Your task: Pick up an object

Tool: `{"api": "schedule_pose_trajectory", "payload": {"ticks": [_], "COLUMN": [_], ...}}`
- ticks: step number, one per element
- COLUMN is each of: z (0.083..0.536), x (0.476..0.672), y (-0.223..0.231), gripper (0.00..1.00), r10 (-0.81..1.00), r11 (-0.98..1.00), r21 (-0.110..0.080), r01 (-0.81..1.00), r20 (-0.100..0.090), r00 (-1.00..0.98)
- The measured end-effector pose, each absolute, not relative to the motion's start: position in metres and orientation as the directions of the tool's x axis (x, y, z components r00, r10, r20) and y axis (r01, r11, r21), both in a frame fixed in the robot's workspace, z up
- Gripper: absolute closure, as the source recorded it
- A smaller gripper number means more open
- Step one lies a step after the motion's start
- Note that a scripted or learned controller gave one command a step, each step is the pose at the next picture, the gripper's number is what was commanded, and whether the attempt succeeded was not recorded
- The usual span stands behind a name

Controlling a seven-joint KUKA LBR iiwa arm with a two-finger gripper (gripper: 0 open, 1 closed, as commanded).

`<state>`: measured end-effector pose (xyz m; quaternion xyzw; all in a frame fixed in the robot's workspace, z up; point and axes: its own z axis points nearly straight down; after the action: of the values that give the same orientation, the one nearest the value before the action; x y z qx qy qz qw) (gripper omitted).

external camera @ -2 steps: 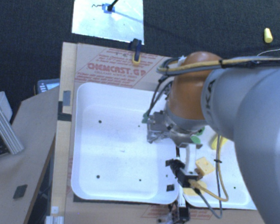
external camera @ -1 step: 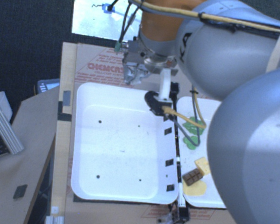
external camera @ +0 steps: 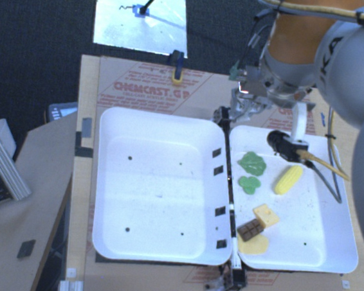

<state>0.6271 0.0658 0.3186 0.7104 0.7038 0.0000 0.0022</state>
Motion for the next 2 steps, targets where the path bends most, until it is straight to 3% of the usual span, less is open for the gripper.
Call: {"api": "schedule_pose_trajectory", "payload": {"ticks": [1, 2], "z": [0.273, 0.380], "x": [0.514, 0.487], "y": [0.134, 0.091], "gripper": [1.00, 1.00], "r10": [1.000, 1.000], "r11": [0.011, 0.001], "r21": [-0.010, 0.011], "r01": [1.000, 1.000], "r20": [0.002, 0.003], "r00": [-0.011, -0.001]}}
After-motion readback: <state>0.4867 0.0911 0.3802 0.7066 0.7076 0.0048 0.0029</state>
